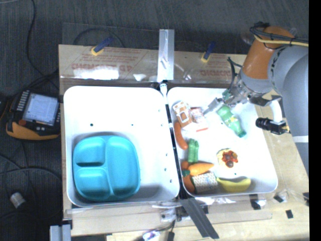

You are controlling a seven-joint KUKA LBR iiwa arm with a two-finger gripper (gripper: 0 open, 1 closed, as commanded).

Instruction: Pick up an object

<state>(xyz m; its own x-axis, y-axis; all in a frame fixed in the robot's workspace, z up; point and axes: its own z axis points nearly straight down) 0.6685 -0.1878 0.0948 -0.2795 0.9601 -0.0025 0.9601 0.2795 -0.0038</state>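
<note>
My gripper (214,105) hangs over the upper part of the right bin (261,149), coming in from the right on the grey arm with its orange band (260,56). A green bottle (232,120) lies just below and to the right of it. A small red and white packet (196,115) and a little carton (181,112) lie just to its left. Lower in the same bin are a sausage (179,134), a green vegetable (192,149), a carrot (200,167), a banana (233,184) and a round yellow piece with red topping (228,157).
The left bin (115,104) holds a blue divided plate (106,167) at its front. A ridge (169,134) runs between the two bins. A black fitting (271,124) on the arm sits over the right bin's right rim. A handheld screen unit (35,112) lies off the bench at left.
</note>
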